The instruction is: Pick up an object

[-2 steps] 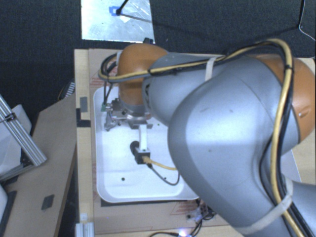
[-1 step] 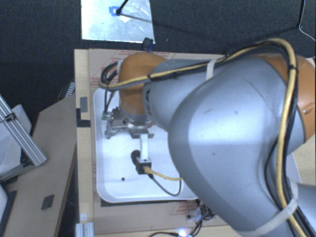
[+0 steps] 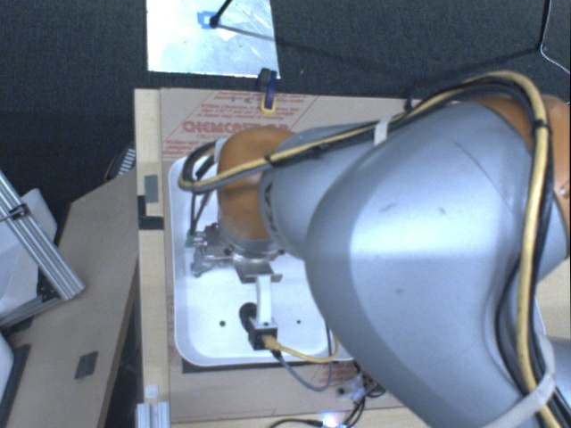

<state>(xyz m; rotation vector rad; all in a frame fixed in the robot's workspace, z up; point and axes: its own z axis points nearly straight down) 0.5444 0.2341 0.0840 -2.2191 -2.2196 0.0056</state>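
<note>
Object heading untellable; gripper (image 3: 230, 259) over white bin (image 3: 210, 339).

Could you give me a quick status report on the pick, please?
Gripper low over white bin. Grasp and target unreadable. Arm hides much of the bin.

One white bin (image 3: 207, 330), one grey arm (image 3: 428, 239), one blue-and-yellow clip (image 3: 267, 89), one shiny sheet (image 3: 192, 34).
</note>
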